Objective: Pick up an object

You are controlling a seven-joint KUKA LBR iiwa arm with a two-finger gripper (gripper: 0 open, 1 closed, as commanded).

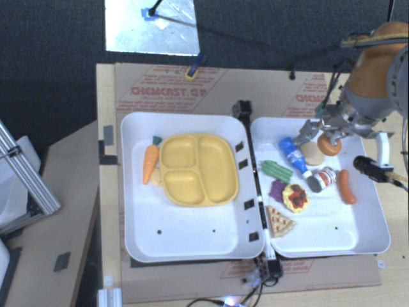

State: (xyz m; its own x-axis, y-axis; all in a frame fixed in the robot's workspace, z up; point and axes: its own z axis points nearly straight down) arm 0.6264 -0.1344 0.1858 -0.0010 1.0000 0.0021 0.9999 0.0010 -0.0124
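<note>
- On the bench, two shallow white bins sit side by side; left bin (137,235), right bin (364,235).
- Left bin: yellow divided plate (195,169) w/ three compartments, roughly centered. A toy carrot (149,161) lies just left of the plate, green top pointing toward the far side.
- Right bin: cluster of toy foods toward its far-left and middle.
- Blue bottle (293,155) lies tilted, near the bin's far side.
- Green veg piece (276,170) just left of the bottle; purple piece (277,189) below it.
- Red-and-yellow item (296,197) sits beside the purple piece; can't tell what food it is.
- Pizza slice (279,222) lies nearest the camera, close to the divider btwn bins.
- Small can-like item (321,179) w/ grey end lies near center; a sausage (346,186) lies to its right, apart from it.
- Orange round toy (329,145) and a tan round piece (312,151) sit at the far side, right under the tool.
- Arm comes in from the right, orange band above wrist. Gripper (327,132) hangs low over the orange round toy, touching or nearly so; can't tell if it is spread or pinching.
</note>
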